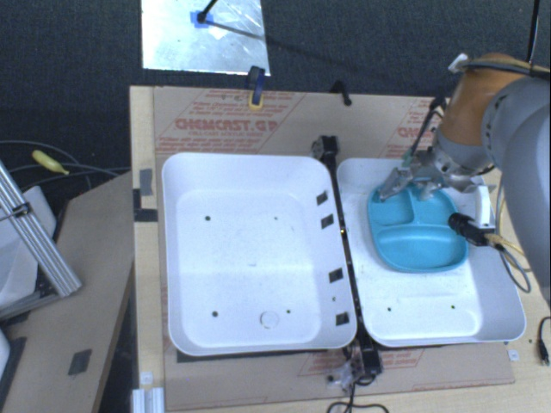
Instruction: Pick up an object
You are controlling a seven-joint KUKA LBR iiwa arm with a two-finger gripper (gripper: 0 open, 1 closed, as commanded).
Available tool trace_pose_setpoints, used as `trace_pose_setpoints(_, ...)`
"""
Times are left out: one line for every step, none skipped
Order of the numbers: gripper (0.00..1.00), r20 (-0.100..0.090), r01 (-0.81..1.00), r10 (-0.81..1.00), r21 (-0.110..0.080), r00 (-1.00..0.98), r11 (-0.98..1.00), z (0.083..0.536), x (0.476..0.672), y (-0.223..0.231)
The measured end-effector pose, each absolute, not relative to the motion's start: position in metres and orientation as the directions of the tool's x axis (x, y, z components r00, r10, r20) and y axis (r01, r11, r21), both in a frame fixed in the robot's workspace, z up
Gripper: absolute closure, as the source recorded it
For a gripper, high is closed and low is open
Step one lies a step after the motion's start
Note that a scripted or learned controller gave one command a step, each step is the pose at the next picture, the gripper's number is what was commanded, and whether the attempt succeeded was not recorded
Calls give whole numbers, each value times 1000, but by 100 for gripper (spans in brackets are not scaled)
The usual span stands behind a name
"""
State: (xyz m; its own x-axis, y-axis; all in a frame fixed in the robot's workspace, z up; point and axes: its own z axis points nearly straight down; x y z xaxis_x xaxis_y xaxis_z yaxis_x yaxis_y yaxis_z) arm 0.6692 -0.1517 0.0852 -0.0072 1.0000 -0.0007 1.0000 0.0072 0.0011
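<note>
You are looking down at two shallow white plastic bins, a blue divided plastic tray point(417, 235) lying in the right bin point(430, 317), the grey arm's two-finger gripper point(405, 181) hovering at the tray's upper left rim, jaw state impossible to tell.

A foil sheet point(205, 24) lies beyond the bench's cardboard point(232, 123); an aluminium rail point(33, 243) stands left
</note>
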Motion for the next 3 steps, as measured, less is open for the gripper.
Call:
trace_pose_setpoints(100, 0, 1000, 1000, -2, -7, 7, 96, 669, -154)
trace_pose_setpoints(100, -1, 1000, 1000, -1, -10, 10, 107, 670, -154)
trace_pose_setpoints(100, -1, 1000, 1000, 1, -12, 12, 117, 670, -154)
